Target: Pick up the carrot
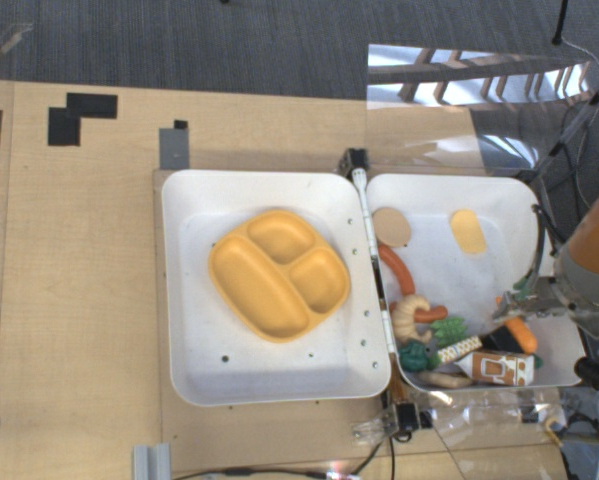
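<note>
The pale wooden tabletop [79,288] carries two shallow white plastic bins side by side. The left bin [194,368] holds a mustard-yellow divided plate with three compartments [279,273], lying alone near its middle, likely a landing place for picked items. The right bin [499,193] holds the clutter: toy foods crowd its near edge, perhaps because they have slid together there.

The grey arm with its orange band [591,236] reaches in from the right, over the right bin's near right corner. Its hand [522,303] sits low, just above the small orange toy carrot with a green tip [520,332]. I cannot tell whether the hand is released or clenched, nor whether it has the carrot.

The carrot lies against a small printed carton [497,368]. Smaller pieces lie to its left: a long red-orange sausage [397,268], a round tan disc [392,228], a flat yellow slice [468,232] and a green leafy piece [449,328].
</note>
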You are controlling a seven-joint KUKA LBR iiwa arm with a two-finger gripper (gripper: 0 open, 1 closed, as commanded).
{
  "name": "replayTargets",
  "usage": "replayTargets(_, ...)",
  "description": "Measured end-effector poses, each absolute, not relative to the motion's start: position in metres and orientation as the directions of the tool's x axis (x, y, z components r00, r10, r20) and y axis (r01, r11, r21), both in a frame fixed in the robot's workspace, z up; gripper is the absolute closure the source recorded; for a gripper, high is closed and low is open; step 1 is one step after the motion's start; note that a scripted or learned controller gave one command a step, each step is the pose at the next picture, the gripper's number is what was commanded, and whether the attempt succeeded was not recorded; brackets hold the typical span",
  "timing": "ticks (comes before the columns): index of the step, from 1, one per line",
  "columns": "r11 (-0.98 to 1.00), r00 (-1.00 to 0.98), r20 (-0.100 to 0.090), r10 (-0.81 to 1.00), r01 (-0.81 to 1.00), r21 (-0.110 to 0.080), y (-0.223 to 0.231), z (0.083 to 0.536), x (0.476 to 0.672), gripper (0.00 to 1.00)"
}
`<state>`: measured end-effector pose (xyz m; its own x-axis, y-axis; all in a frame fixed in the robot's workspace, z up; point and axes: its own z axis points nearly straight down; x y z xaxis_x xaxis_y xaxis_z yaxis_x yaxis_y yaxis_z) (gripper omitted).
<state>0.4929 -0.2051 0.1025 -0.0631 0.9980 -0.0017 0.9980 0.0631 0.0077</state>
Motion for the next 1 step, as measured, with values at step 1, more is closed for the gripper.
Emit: replayTargets(1, -0.055, 0.055, 0.003, 0.998, 0.998, 0.008, -0.1078, 0.1915, 0.5222, 1.00)
